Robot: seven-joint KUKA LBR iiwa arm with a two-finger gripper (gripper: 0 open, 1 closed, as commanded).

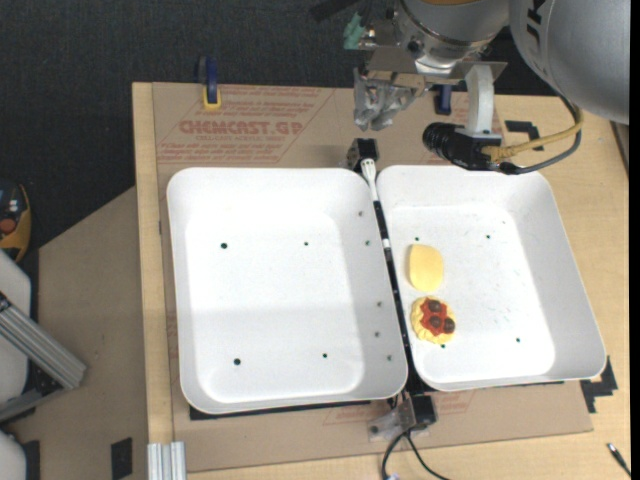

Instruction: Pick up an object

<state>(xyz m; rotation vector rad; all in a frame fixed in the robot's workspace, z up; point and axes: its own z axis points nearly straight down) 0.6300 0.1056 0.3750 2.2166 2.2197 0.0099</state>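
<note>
The gripper (378,108) is seen at upper centre, above the bins; its state cannot be told. A plain yellow piece (425,266) and a red-topped one (434,320) lie in the right bin (540,268).

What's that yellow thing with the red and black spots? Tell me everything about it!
The spotted piece looks like small toy food: a pale yellow, roundish, flat base with a red patch and dark dots on top. It lies flat on the floor of the right bin, near its left wall. Just above it sits a plain yellow piece, close by; whether they touch is unclear.
</note>
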